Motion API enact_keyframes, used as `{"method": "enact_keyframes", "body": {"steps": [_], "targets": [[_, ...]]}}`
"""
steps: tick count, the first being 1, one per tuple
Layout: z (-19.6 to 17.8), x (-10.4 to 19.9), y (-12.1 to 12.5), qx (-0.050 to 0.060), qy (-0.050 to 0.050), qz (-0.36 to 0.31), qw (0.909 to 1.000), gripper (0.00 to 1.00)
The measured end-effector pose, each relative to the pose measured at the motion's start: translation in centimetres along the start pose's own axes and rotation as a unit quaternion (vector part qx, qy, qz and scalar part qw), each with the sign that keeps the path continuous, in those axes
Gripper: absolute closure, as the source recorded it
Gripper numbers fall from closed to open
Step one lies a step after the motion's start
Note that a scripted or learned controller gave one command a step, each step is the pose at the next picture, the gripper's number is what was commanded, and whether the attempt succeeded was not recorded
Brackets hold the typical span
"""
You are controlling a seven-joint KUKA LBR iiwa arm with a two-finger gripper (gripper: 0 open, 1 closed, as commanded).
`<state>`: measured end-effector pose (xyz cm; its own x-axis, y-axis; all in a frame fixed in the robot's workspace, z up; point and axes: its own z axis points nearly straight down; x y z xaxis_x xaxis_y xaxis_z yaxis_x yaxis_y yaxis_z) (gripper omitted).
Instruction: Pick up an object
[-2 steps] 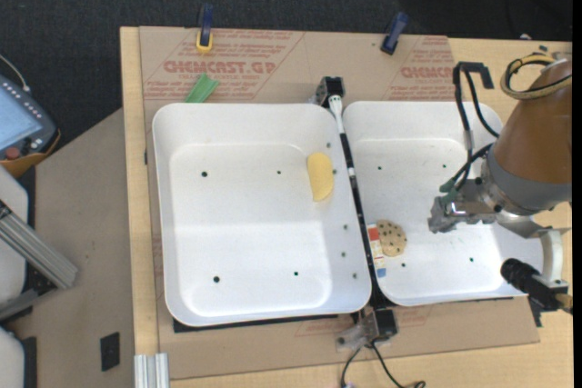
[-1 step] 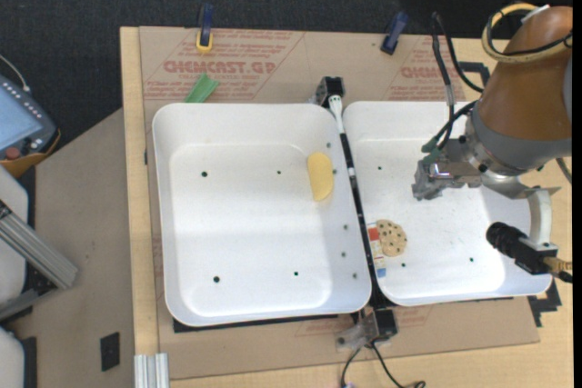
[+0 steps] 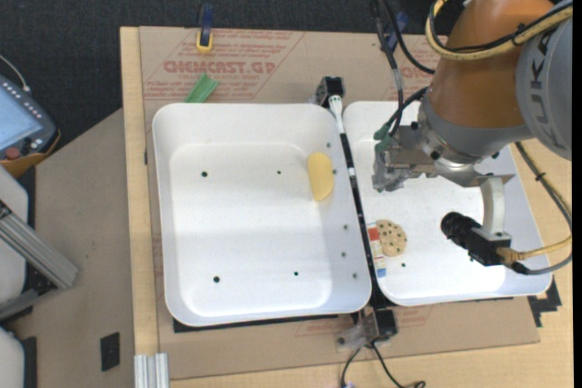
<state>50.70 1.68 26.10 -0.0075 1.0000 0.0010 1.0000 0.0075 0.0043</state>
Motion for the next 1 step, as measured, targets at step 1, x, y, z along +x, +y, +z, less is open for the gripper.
{"method": "enact_keyframes", "body": {"steps": [1], "targets": [[-5.51,7.38,-0.53,-0.001,0.001,-0.001,1.0,1.0]]}}
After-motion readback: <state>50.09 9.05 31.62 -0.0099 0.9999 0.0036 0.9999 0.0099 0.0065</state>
